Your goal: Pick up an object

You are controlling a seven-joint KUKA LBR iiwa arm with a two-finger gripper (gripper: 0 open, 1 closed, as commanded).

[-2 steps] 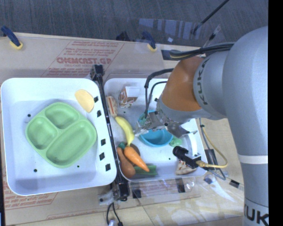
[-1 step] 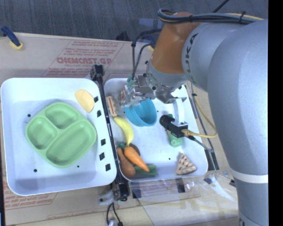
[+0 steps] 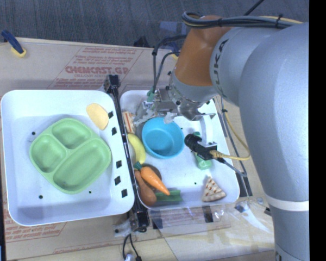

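Observation:
My gripper (image 3: 158,105) hangs over the back of the right bin (image 3: 228,173), just behind a blue bowl (image 3: 162,138), under the grey wrist with the orange band. A yellow banana (image 3: 136,147) lies left of the bowl. In front of it an orange carrot (image 3: 155,180) rests on a brown piece (image 3: 144,193) and a dark green piece (image 3: 169,196). A pizza-slice toy (image 3: 212,190) lies at the front right. A small green piece (image 3: 204,163) sits right of the bowl.
The left bin (image 3: 22,200) bears a green divided plate (image 3: 70,154) and a pale yellow piece (image 3: 98,116) at its back right. A black divider (image 3: 119,145) runs between the bins. A striped strip (image 3: 129,122) lies along the right bin's left wall.

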